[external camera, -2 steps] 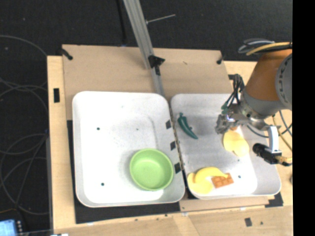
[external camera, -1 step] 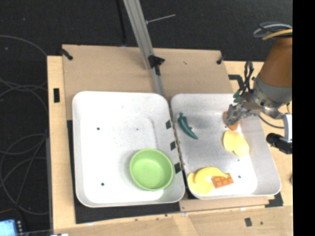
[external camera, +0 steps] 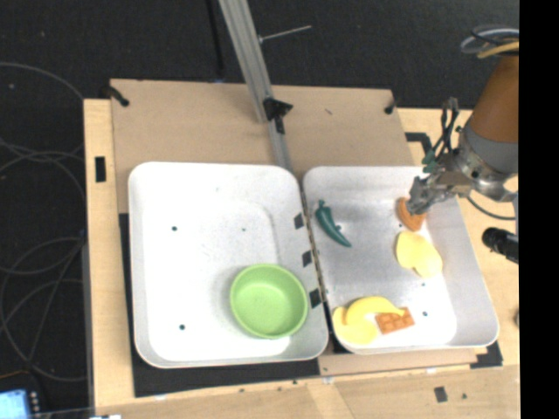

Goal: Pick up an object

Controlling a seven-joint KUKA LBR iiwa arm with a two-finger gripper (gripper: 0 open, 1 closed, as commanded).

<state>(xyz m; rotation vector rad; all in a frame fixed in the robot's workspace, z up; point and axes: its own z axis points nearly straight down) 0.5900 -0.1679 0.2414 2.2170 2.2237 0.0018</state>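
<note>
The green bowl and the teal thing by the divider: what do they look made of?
Green bowl: probably moulded plastic, going by its even lime colour, smooth matte wall and soft sheen at the rim. Teal thing: likely plastic or rubber, with uniform colour and a thin curved shape, though it is too small to tell which.

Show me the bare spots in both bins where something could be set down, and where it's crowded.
Left bin: bare across its far half and left side; the green bowl fills the near right corner. Right bin: a bare patch mid-floor, between the green toy and the yellow piece. Crowded by the gripper over the orange item, and the near edge's yellow-and-orange cluster.
</note>
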